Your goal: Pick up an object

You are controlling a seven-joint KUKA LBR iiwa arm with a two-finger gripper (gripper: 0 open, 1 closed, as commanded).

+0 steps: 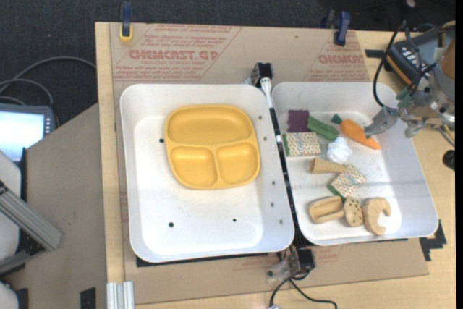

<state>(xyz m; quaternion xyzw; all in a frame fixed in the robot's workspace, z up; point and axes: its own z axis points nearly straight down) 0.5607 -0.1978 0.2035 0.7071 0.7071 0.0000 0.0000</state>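
- End effector (388, 121) hovers at 3 o'clock over the right bin (416, 177); whether it is apart or together cannot be told
- Orange carrot (359, 133) lies just beside it, toward 9 o'clock
- Other toy foods scatter toward 6 o'clock
- Yellow divided plate (213, 145) sits in the left bin (145, 199) on the surface (217, 54)

I see a yellow divided plate (213, 145) in the left bin (145, 213); blue clamps (126, 17) at the table's (181, 54) twelve o'clock edge.
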